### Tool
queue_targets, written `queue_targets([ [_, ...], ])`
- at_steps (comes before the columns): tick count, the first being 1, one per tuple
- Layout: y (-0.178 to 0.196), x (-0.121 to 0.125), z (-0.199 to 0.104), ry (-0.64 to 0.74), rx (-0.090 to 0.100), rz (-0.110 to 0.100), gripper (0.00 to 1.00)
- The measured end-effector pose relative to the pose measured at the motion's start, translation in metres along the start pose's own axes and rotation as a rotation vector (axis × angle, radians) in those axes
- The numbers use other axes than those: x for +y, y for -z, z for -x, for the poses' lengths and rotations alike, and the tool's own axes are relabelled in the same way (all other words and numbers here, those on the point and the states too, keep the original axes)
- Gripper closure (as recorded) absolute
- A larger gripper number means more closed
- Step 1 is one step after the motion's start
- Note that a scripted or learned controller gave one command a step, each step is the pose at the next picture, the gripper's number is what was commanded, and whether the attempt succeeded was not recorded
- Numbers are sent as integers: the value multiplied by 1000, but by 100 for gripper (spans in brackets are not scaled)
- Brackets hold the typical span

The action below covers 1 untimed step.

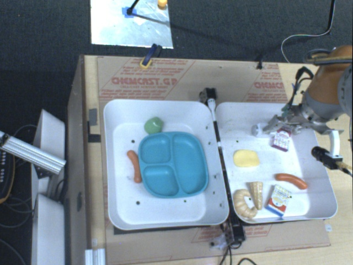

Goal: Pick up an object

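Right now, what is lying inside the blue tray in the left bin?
All three compartments of the blue tray show bare blue. The green ball and sausage lie outside it, on the bin floor. What is beneath the tray is covered.

Red "CHEMCAST GP" lettering repeats across the brown protective sheet (144, 76) under the bins.

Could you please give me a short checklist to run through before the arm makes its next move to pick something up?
1. Gripper over the right bin: ok.
2. Target under it, the small pink-and-white packet: ok.
3. Packet between the fingers: cannot tell.
4. Packet apart from the yellow block: ok.
5. Sausage apart from the packet: ok.
6. Finger opening: cannot tell.
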<state>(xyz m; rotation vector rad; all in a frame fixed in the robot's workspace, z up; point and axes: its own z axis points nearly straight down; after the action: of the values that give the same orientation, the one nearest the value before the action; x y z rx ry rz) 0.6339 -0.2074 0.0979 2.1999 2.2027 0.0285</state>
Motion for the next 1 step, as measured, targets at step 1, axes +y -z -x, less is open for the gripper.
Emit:
queue_targets([
  [1, 2, 4, 0, 2, 2, -10, 0],
])
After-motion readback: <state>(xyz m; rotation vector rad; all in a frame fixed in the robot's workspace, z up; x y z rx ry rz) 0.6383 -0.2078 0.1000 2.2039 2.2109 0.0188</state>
